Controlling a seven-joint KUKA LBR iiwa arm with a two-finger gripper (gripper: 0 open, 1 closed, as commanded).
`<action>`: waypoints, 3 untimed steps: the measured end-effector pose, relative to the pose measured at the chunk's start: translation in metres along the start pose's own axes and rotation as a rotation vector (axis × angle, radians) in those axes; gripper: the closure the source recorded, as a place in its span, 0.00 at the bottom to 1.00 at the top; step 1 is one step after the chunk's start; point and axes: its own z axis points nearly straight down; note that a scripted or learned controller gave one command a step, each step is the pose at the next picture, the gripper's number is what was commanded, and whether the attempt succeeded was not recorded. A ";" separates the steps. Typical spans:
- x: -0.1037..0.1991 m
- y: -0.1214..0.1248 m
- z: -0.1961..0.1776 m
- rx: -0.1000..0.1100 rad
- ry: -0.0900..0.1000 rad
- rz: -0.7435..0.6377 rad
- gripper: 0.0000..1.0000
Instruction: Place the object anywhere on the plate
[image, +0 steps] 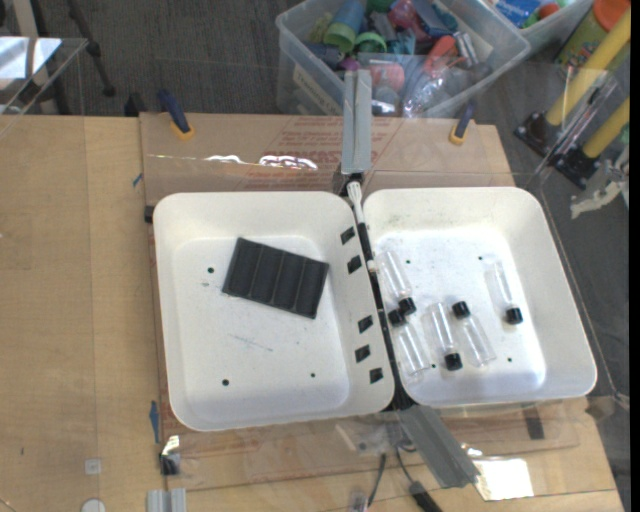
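Observation:
A black ribbed rectangular plate (276, 277) lies flat and slightly tilted in the left white bin (190, 390). Several clear plastic vials with black caps lie scattered in the right white bin (560, 370): one vial (394, 289) near the divider, one vial (500, 290) toward the right, and a cluster around a vial (442, 340) in the middle.
A clear tub of colourful toys (400, 45) stands behind the bins. A metal bar (356, 120) runs up from the divider between the bins. Black clips (362, 325) line that divider. Wooden bench surface (70, 300) extends to the left.

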 end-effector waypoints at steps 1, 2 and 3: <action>0.000 0.001 -0.010 -0.003 -0.001 -0.002 1.00; 0.000 0.001 -0.010 -0.002 -0.001 -0.002 0.00; 0.001 0.002 -0.020 -0.005 -0.002 -0.005 1.00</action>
